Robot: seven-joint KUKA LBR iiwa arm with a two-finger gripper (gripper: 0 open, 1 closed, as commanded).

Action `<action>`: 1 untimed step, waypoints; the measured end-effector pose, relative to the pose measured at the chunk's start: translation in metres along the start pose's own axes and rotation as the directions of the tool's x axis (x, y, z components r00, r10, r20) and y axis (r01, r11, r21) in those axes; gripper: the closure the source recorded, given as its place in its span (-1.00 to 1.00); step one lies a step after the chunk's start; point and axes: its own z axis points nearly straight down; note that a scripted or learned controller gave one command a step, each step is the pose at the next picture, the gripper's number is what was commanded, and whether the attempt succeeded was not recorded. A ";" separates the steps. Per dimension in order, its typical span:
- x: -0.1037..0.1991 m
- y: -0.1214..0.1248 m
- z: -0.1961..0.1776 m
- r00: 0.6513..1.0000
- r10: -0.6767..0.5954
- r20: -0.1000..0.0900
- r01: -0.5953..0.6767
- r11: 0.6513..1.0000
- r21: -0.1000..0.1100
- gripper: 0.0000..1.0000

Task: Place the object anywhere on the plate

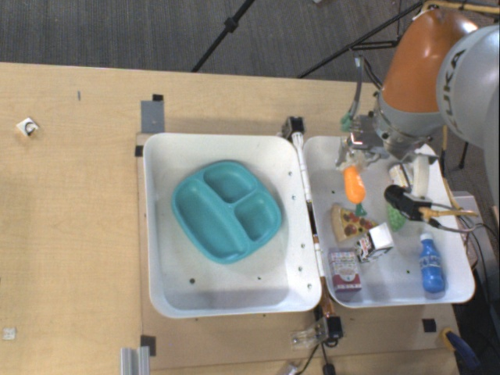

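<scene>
Orange plastic toy carrot with green top (355, 186) lay in right white bin (461, 287), right of centre, directly below claw (361, 148). Claw state: could not tell. Teal divided plastic plate (226, 210) sat left-centre. Carrot likely light, stiff, slippery; grip across middle.

A pale wooden bench (70, 233) fills most of the view. Behind it lies dark grey carpet (117, 14), crossed by black stand legs (234, 20) and loose cables (391, 26). The light is even.
</scene>
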 end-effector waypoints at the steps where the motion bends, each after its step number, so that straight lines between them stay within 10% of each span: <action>1: 0.068 0.013 0.012 0.957 -0.291 -0.002 0.291 0.957 0.003 1.00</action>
